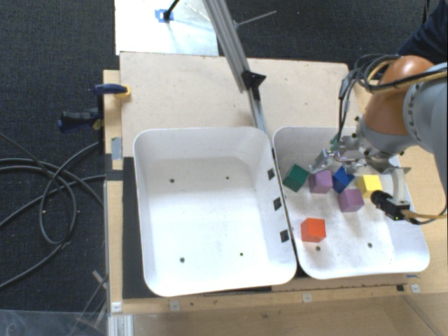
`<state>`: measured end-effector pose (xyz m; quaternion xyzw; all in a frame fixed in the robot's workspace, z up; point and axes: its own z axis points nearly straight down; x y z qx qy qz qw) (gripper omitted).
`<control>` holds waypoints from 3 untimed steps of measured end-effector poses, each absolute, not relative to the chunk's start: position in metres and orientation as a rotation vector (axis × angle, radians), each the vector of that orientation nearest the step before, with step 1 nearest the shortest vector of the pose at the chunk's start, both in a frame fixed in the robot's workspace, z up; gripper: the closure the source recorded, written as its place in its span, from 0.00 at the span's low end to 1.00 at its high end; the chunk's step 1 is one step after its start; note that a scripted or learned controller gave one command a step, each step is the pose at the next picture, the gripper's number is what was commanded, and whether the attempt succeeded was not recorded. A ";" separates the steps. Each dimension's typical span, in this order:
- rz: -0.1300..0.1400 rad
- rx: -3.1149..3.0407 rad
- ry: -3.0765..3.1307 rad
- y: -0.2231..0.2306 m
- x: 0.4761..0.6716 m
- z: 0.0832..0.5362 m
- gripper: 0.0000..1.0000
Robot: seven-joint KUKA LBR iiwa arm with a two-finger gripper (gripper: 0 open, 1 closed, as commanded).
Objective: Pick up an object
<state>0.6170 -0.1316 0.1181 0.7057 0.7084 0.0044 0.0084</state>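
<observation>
Several small blocks lie in the right bin point(399, 257): a green one point(296, 178), a purple one point(320, 181), a blue one point(342, 180), a yellow one point(369, 183), a second purple one point(351, 200) and an orange one point(313, 229) nearer the front. My gripper point(341, 161) hangs low over the back of the cluster, just above the blue block and between the first purple block and the yellow one. The wrist and cables hide the gripper's tip, and I see no block lifted off the bin floor.
The left bin point(203, 208) stands beside the right one, their walls touching at the middle. A slanted metal rod point(234, 44) crosses the bench behind the bins. The grey arm with its orange band point(395, 96) comes in from the right. Cables lie on the floor at left.
</observation>
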 end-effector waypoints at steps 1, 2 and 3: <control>0.013 2.202 2.215 -0.127 0.603 0.111 0.00; 0.017 2.200 2.213 -0.121 0.593 0.109 0.00; 0.018 2.196 2.213 -0.121 0.594 0.118 1.00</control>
